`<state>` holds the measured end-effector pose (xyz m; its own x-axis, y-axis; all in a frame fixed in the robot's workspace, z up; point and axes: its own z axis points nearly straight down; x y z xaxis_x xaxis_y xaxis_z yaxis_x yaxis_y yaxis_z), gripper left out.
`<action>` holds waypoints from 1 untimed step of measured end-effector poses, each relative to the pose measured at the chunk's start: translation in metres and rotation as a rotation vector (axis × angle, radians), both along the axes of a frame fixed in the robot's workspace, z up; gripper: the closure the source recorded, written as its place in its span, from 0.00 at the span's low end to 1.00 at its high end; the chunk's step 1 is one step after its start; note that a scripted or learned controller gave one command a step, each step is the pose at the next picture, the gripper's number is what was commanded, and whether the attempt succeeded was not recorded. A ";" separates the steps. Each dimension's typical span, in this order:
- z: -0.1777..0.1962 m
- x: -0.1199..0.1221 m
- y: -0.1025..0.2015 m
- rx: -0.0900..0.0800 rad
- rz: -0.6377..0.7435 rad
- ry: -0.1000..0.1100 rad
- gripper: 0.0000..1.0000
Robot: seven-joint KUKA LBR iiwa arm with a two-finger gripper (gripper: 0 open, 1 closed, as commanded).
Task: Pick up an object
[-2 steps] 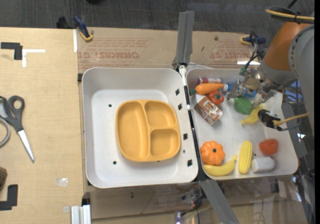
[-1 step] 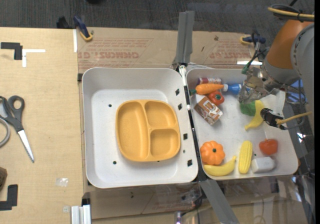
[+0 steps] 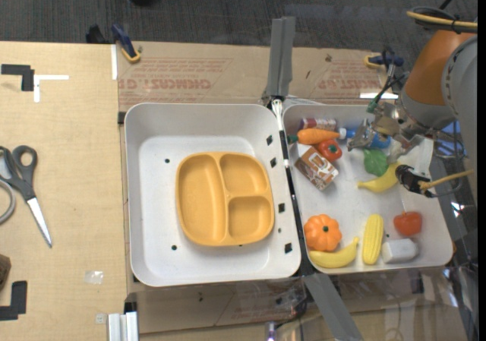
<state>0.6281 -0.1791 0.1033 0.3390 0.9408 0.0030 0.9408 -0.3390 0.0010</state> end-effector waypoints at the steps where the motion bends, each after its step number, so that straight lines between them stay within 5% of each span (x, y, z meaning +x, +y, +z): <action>1: -0.007 -0.024 -0.006 0.010 -0.134 -0.005 0.00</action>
